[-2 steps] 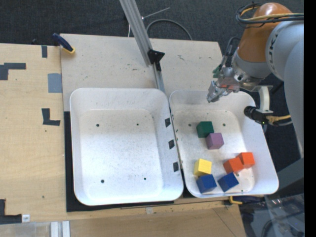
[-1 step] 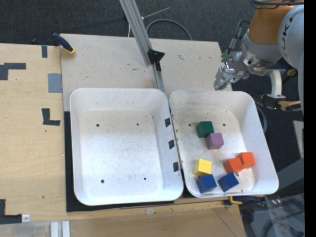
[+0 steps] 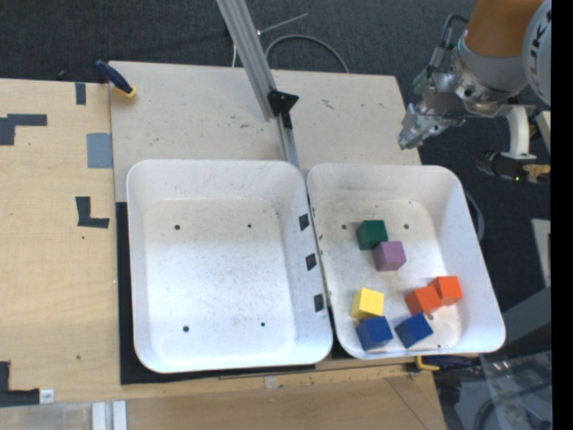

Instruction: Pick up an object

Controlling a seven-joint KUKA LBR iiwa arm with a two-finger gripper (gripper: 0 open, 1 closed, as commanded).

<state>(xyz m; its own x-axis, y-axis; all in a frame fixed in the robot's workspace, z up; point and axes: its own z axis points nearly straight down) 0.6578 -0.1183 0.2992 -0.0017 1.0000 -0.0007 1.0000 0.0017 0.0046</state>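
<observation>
While the gripper [image 3: 414, 134] hangs beyond the right bin's [image 3: 466, 206] far rim, jaw state impossible to tell, the packed blue cubes [image 3: 394, 331] and orange cubes [image 3: 433, 295] invite a fouled grasp.

Robotics lab: KUKA arm [image 3: 506, 25], white bins [image 3: 143, 240]

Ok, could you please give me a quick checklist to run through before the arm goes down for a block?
1. Blocks in the right bin: ok, seven there.
2. Gripper above the blocks: not ok, it hangs past the bin's far rim.
3. Gripper carrying nothing: ok, nothing shows under it.
4. Easy target: ok, green block and purple block sit away from the walls.
5. Finger opening: cannot tell.
</observation>
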